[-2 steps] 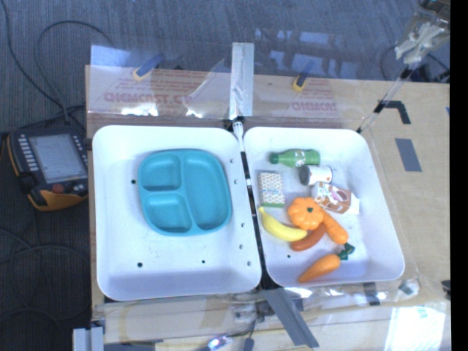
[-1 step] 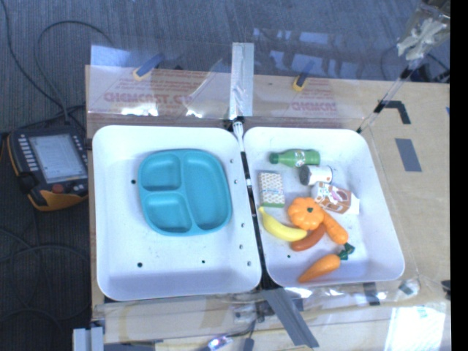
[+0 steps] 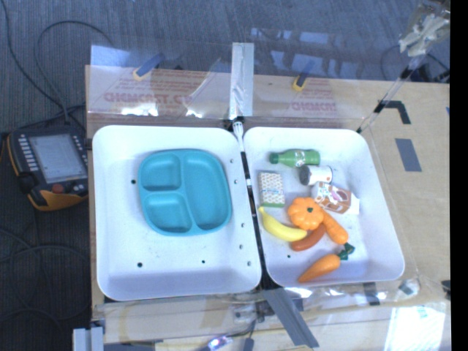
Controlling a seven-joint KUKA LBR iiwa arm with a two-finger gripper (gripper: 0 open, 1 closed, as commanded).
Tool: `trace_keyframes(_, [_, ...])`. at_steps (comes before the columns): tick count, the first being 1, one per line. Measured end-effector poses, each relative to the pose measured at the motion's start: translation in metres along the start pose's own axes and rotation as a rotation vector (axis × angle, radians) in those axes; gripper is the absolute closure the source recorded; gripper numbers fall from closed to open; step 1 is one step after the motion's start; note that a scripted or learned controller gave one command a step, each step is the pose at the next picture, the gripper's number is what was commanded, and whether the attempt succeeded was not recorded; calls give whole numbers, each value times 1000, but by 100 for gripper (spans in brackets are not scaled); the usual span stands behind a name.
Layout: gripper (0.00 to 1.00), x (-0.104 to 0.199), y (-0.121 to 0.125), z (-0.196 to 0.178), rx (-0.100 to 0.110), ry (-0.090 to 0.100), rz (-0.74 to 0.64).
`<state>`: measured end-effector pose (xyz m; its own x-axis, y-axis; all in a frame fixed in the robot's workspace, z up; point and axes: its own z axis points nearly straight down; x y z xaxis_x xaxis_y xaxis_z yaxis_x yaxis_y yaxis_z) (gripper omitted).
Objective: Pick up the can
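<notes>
Robotics lab test cell, not a home or shop. Evidence: two shallow white plastic bins [image 3: 102,218] butted side by side on a cardboard-covered bench [image 3: 424,218], clear plastic sheeting taped along the back edge [image 3: 241,86], grey carpet-tile floor [image 3: 219,13] with loose black cables [image 3: 36,64], and an orange-and-black robot teach pendant with a grey screen [image 3: 50,163] lying on the floor left of the bench.

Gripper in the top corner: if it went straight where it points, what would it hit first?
Probably the bench beside the right bin. The gripper looks tilted down-left, but it is blurry and depth is unclear, so that's a guess.
</notes>
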<state>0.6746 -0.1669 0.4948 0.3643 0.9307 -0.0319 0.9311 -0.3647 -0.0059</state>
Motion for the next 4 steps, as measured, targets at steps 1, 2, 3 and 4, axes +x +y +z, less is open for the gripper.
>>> trace_keyframes(1, [100,6,-15,62,-3,29,-49])
trace_keyframes(2, [100,7,-8,62,-1,30,155])
trace_keyframes(3, [100,7,-8,53,1,28,154])
trace_keyframes(4, [100,8,-8,44,3,26,152])
